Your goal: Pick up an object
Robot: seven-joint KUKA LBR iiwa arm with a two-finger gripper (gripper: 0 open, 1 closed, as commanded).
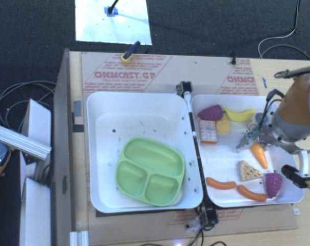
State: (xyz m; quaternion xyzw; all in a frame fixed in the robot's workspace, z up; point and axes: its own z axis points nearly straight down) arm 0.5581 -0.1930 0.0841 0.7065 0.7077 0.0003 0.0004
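- Gripper point(251, 136) is hovering in the right bin point(212, 174), beside the toy carrot point(259, 155); can't tell its state.
- Carrot is lying mid-right in that bin, near the sandwich wedge point(249, 171).
- Probably light, stiff plastic, smooth & a bit slippery; best taken across the thick upper end.
- Looking orange & tapered, 1 short cone w/ a narrow tip pointing down-right.

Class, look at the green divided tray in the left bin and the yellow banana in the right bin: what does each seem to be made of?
The green divided tray looks like moulded plastic with a matte finish: uniform colour, rounded compartments. The yellow banana is probably plastic toy food: flat, even yellow with a smooth surface, though real fruit cannot be ruled out.
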